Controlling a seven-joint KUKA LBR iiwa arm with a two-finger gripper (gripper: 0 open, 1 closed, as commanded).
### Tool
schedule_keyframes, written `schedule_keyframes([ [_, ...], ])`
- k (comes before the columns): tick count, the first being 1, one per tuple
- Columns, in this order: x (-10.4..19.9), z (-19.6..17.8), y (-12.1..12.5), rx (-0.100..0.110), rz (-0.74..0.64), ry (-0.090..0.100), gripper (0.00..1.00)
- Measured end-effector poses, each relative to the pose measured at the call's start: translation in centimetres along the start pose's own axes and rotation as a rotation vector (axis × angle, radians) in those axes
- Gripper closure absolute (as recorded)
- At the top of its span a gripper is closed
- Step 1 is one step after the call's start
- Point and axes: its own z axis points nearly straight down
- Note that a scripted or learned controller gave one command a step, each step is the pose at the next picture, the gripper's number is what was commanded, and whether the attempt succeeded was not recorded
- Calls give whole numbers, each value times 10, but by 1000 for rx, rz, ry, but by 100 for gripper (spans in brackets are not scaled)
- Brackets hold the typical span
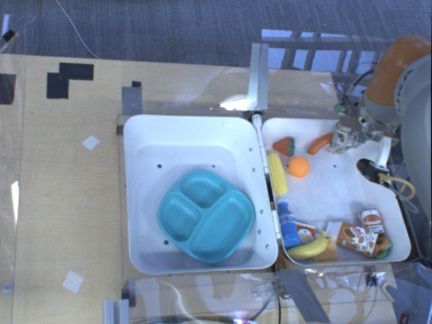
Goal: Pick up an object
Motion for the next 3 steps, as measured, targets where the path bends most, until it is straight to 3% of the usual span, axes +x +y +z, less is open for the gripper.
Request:
schedule_keyframes([
  [1, -1, 1, -1, 6, 0, -1, 0],
  [2, 19, -89, -5, -7, 318, 7, 0],
  [3, 13, 4, -75, -6, 238, 8, 0],
])
